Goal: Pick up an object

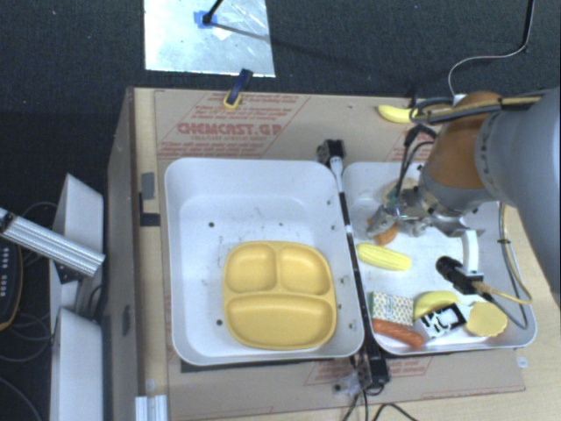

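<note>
Cardboard [237,130] under bins reads "CHEMCAST", red print.

left bin [197,191]: white, centre-left of frame, holds yellow divided plate [280,294] | cardboard sheet [230,123]: red print, under both bins | shiny foil square [209,23]: top of frame, on dark floor | metal rail [53,242]: left edge, slanted

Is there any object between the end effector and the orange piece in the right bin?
Nothing visible stands between them. The end effector is low in the right bin, right above the small orange piece. The yellow corn lies just in front of that piece, beside it and not over it.
</note>
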Controlling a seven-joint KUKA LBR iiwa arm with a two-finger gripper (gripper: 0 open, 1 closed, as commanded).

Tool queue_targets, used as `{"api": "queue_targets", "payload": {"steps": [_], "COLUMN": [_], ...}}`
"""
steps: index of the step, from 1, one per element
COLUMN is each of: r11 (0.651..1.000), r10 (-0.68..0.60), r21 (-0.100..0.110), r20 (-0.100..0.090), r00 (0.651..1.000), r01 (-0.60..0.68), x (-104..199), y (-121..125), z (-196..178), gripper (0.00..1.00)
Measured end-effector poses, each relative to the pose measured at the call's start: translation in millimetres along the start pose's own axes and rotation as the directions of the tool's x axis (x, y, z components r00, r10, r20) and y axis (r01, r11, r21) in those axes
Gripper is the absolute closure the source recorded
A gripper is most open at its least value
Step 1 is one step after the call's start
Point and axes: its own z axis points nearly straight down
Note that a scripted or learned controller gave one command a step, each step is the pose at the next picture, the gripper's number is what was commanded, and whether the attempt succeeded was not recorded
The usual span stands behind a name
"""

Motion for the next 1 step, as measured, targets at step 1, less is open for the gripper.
{"api": "queue_targets", "payload": {"steps": [1], "r11": [1.0], "r10": [0.002], "r21": [0.001], "r20": [0.001], "r00": [1.0], "r01": [-0.002], "x": [-1.0], "y": [-12.4], "z": [0.3], "gripper": [0.0]}}
